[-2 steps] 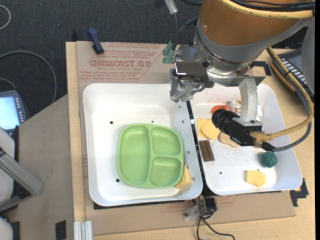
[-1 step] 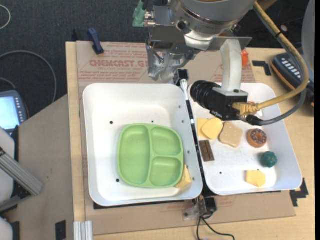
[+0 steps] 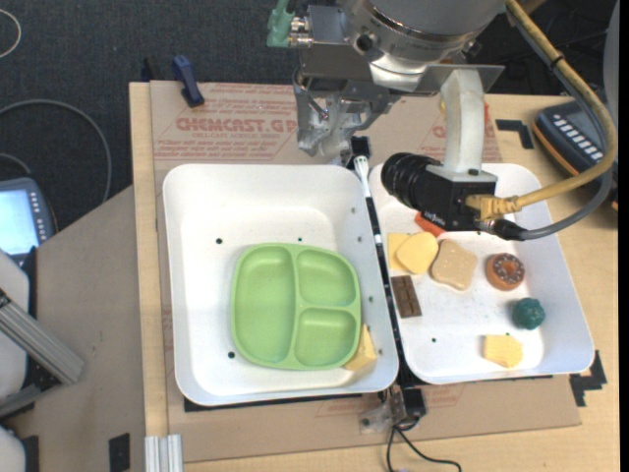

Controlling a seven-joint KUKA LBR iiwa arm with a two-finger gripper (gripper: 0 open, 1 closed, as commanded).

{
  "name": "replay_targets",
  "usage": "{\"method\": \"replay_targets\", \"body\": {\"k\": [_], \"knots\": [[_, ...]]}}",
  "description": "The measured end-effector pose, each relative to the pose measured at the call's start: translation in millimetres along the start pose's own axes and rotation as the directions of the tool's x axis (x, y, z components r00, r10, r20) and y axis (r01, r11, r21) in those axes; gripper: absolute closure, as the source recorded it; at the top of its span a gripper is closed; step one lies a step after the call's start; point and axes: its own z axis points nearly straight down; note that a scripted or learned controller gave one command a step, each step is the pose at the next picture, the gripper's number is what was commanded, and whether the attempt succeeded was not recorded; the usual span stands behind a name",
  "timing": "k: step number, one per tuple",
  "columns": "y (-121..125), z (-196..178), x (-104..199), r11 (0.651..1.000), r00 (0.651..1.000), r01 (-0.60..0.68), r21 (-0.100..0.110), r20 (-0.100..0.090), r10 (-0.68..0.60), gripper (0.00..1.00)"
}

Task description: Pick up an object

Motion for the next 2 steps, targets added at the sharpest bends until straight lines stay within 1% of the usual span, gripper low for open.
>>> {"method": "replay_targets", "body": {"k": [1, 2], "knots": [[0, 1, 0, 1.000, 1.000, 0.000, 0.002, 0.001, 0.000, 0.00], [0, -10, 1, 1.000, 1.000, 0.001, -0.002, -0.001, -0.001, 1.00]]}}
